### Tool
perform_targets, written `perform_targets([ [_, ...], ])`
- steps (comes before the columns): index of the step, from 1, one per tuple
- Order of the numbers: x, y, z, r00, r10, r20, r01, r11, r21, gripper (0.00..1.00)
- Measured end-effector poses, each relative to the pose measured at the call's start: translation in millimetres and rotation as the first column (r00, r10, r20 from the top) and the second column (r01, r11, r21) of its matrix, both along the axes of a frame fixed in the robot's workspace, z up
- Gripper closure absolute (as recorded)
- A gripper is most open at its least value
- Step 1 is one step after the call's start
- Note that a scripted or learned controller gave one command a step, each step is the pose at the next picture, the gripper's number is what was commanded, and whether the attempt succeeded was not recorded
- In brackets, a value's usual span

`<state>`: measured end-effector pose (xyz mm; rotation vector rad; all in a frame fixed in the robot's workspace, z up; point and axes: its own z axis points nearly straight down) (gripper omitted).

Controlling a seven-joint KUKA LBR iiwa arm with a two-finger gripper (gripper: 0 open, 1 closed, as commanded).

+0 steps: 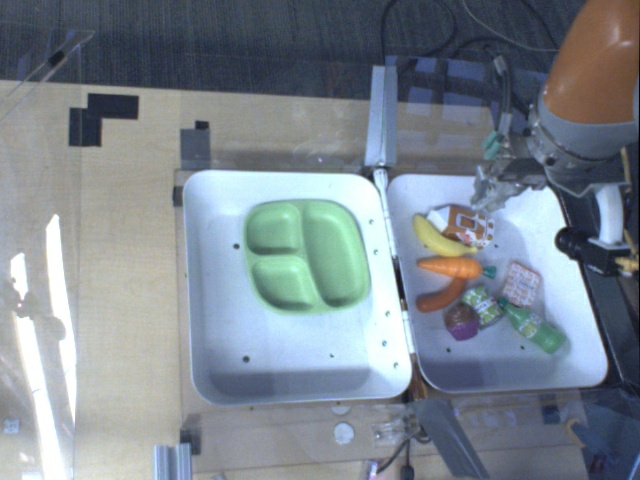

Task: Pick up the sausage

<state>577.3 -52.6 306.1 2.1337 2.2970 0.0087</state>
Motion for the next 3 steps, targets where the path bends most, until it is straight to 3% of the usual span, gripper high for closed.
perform_targets([
  [1, -39, 63, -82, 0.999, 0.039, -0.005, -0.039, 0.999, 0.001, 1.00],
  [2, -37, 64, -71, 0.999, 0.041, 0.001, -0.041, 0.999, 0.002, 1.00],
  [3, -31, 71, 45, 0.999, -0.041, 0.003, 0.041, 0.999, 0.001, 1.00],
])
